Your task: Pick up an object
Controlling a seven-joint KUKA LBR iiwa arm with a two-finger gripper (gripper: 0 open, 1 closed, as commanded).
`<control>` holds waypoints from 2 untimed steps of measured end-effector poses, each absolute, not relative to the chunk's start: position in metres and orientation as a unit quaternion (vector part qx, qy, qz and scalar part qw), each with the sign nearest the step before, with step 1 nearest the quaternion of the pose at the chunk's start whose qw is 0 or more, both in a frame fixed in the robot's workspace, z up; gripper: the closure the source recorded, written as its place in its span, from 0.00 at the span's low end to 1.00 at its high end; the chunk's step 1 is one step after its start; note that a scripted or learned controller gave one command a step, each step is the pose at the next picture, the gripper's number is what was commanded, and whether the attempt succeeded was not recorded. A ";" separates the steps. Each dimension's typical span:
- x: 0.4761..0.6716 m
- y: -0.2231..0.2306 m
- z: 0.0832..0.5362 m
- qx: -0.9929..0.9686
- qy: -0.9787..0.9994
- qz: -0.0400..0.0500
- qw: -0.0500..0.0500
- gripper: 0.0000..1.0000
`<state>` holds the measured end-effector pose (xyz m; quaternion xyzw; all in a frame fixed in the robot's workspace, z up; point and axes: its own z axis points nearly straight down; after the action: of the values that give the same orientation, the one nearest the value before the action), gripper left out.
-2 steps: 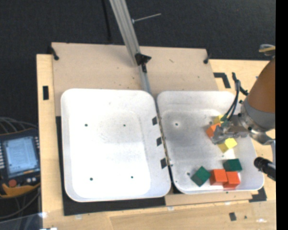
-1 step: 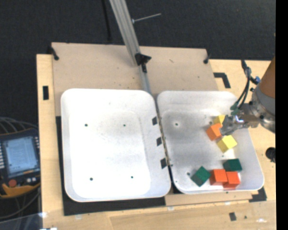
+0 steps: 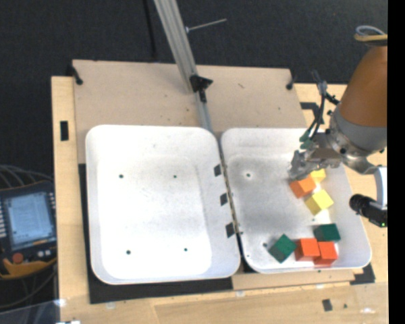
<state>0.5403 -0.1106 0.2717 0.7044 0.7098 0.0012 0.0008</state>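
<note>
My gripper (image 3: 302,167) hangs low over the right bin (image 3: 256,201), in its upper right part. Just below it lies an orange block (image 3: 301,187), with a yellow block (image 3: 317,176) touching it on the right. A second yellow block (image 3: 319,201) lies a little nearer the front. Along the bin's front edge sit a green block (image 3: 281,248), two orange blocks (image 3: 308,248) (image 3: 327,252) and another green block (image 3: 327,232). I see nothing held in the gripper.
The left bin (image 3: 155,201) lies beside the right one, with a hinged divider between them. A slanted metal rail (image 3: 182,46) rises behind the bins. A handheld screen unit (image 3: 23,221) sits off the bench at left.
</note>
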 end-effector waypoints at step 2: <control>0.575 -0.019 0.276 0.705 0.710 0.001 0.001 1.00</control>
<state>0.5746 -0.0195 0.2758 0.7047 0.7095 0.0010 0.0013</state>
